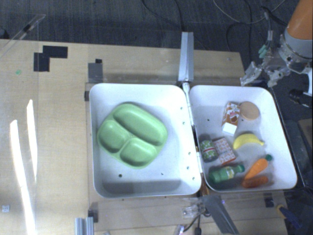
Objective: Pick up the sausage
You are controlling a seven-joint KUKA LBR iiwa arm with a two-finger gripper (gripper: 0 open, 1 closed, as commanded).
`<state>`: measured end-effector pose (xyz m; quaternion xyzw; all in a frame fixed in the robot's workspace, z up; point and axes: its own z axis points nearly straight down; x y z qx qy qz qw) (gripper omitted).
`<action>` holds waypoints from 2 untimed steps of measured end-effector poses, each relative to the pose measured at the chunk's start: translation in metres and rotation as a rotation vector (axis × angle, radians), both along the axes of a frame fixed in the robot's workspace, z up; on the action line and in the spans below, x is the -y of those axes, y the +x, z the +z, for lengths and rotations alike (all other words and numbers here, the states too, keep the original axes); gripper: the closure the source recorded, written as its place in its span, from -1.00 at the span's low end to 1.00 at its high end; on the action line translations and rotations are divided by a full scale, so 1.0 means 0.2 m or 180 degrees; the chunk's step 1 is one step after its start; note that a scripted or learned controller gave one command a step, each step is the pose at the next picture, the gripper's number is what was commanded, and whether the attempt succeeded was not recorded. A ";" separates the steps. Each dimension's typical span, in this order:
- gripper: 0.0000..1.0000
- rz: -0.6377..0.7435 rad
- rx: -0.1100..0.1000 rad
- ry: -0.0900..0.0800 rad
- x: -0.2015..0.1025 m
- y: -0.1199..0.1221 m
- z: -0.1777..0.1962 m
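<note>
Sausage (255,181) (bin-bound), hand (260,74) apart

Item: sausage (255,181), reddish-brown, short and slim. I see it lying flat, nearly horizontal, at the near right corner of the right bin (286,146). It rests just below the carrot (257,167), apparently touching it.

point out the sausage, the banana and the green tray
sausage (255,181), camera view, middle of its reddish length
banana (247,141), camera view, middle of the yellow curve
green tray (132,134), camera view, ridge where its compartments meet
</note>
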<state>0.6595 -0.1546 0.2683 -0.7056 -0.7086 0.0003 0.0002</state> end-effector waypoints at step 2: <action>-1.00 -0.0304 0.0026 -0.0005 0.09 -0.17 0.43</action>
